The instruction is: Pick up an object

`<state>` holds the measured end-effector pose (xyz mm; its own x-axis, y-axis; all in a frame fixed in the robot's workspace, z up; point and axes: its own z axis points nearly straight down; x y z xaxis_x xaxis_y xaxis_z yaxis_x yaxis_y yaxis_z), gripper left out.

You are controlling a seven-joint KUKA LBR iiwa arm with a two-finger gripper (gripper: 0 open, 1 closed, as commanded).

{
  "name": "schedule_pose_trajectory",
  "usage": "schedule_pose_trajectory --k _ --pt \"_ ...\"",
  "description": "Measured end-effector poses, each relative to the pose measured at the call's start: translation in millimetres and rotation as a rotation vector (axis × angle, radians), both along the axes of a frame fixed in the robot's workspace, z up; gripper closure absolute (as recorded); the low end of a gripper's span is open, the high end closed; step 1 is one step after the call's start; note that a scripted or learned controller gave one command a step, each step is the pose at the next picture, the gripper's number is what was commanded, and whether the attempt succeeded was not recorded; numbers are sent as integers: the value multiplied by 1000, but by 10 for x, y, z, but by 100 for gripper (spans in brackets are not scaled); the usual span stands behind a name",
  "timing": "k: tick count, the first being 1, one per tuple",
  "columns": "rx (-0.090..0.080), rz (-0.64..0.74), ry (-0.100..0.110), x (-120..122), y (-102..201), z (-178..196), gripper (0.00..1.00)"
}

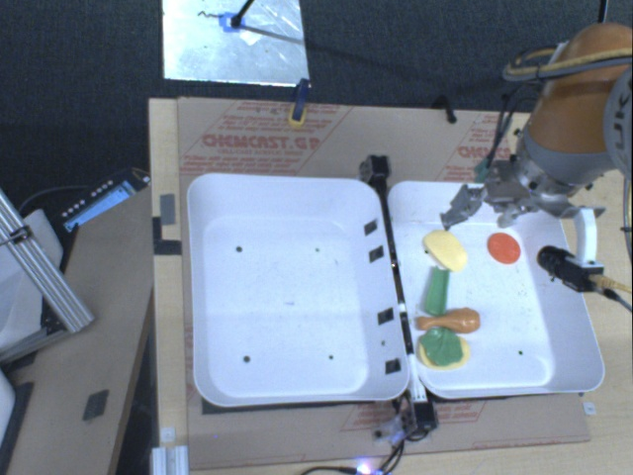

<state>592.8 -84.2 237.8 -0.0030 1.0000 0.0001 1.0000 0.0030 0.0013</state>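
Right bin [539, 349]: gripper [478, 218] spread, over rear edge.
Yellow oval [446, 250], green stick [436, 290], brown drumstick [450, 320], green lump [442, 349] in col.; red disc [503, 248] apart.

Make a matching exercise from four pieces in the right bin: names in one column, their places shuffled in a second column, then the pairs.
Things:
1. yellow oval
2. red disc
3. brown piece
4. green-and-yellow piece

Places:
A. lowest in the view of all the pieces
B. farthest right of the pieces, alone on the floor of the right bin
C. at the upper end of the green stick
D. between the green stick's lower end and the green-and-yellow piece

Pairs: 1-C, 2-B, 3-D, 4-A
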Motion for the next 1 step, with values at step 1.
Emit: schedule_pose_trajectory --k 1 --pt "0 2 -3 8 1 111 100"
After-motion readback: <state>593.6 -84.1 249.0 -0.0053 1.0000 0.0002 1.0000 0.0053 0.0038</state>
